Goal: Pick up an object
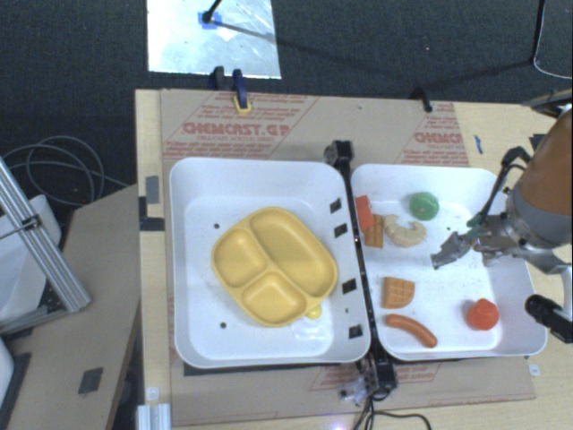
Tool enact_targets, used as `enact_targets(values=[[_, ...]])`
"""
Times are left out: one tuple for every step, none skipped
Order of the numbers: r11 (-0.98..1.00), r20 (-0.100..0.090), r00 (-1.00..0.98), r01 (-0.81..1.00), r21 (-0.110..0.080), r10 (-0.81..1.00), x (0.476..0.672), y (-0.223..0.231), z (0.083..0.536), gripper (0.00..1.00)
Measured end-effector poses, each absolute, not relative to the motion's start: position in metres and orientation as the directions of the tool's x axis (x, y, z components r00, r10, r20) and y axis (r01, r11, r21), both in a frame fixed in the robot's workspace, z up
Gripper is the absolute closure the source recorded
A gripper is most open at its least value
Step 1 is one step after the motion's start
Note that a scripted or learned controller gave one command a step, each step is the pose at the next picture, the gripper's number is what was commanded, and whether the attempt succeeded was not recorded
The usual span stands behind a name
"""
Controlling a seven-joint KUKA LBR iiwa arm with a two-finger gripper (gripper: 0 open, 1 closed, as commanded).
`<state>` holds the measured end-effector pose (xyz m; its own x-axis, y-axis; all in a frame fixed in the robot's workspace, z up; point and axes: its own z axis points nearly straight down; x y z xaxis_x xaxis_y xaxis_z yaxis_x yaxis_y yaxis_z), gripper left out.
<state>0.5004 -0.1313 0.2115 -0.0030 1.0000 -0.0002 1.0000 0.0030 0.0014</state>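
Observation:
The right bin holds several toy foods. A green ball lies at the back, with a beige cashew-shaped piece just left of it. A red-orange stick and a brown ridged piece lie against the left wall. An orange waffle square and a sausage lie toward the front, and a red tomato sits at the front right. My gripper hangs over the middle of this bin, right of the cashew piece and above the waffle, with nothing seen in it.
The left bin holds a yellow divided plate. A black divider clip strip runs between the bins. A silver sheet lies beyond the bench. A metal frame stands at the left.

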Motion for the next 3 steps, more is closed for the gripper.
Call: enact_targets(values=[[0.009, 0.001, -0.009, 1.0, 0.003, 1.0, 0.567, -0.089, 0.101, 0.0], [-0.001, 0.001, 0.001, 1.0, -0.005, 1.0, 0.494, -0.095, 0.083, 0.0], [0.001, -0.001, -0.001, 1.0, 0.005, 1.0, 0.499, -0.095, 0.095, 1.0]])
